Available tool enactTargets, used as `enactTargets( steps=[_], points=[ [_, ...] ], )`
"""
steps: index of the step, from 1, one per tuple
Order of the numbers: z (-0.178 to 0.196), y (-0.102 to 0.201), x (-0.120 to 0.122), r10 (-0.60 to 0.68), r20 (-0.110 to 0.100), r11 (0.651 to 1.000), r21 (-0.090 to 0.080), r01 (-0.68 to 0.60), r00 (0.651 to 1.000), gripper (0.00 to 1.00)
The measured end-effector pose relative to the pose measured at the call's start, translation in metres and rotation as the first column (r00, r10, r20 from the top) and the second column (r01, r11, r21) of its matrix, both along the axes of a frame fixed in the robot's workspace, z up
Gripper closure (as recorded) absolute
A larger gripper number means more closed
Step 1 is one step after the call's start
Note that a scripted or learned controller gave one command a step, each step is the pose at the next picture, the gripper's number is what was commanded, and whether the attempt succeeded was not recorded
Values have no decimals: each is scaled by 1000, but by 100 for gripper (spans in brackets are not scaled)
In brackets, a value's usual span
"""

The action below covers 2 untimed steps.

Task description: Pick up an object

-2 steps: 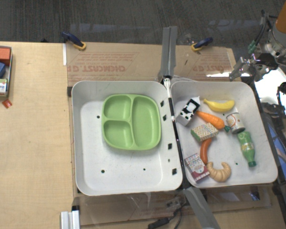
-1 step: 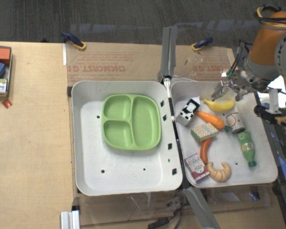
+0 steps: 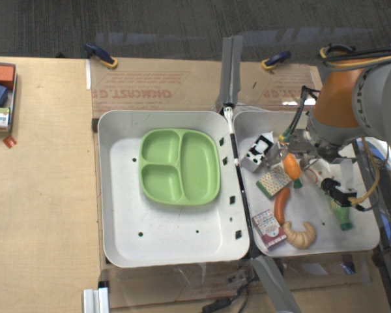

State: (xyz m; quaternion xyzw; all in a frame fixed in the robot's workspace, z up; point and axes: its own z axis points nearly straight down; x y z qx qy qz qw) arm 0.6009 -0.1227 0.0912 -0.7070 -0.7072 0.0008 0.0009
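My gripper (image 3: 293, 154) hangs low over the upper middle of the right bin (image 3: 358, 240), below the arm's orange band (image 3: 339, 100). A small orange object (image 3: 291, 167) lies directly under it, touching or nearly touching. Beside it to the left are a black-and-white box (image 3: 257, 150) and a checkered card (image 3: 272, 182). Further down lie an orange-red sausage (image 3: 281, 205), a tan croissant (image 3: 301, 235) and a pink packet (image 3: 267, 227). A green piece (image 3: 344, 218) sits at the right.
The left bin (image 3: 117, 227) holds a green divided plate (image 3: 180, 167). A metal divider (image 3: 231, 77) stands between the bins. Coloured blocks (image 3: 0, 87) rest at the bench's far left. Cables (image 3: 362, 194) trail off the wrist over the right bin.
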Motion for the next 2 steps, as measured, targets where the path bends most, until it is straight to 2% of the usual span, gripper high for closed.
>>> enactTargets(
  steps=[1,2],
  points=[
    [9,-2,0,-5,1,1000,0,5,1000,100],
    [132,64,40,2,3,1000,-2,-2,1000,100]
  ],
)
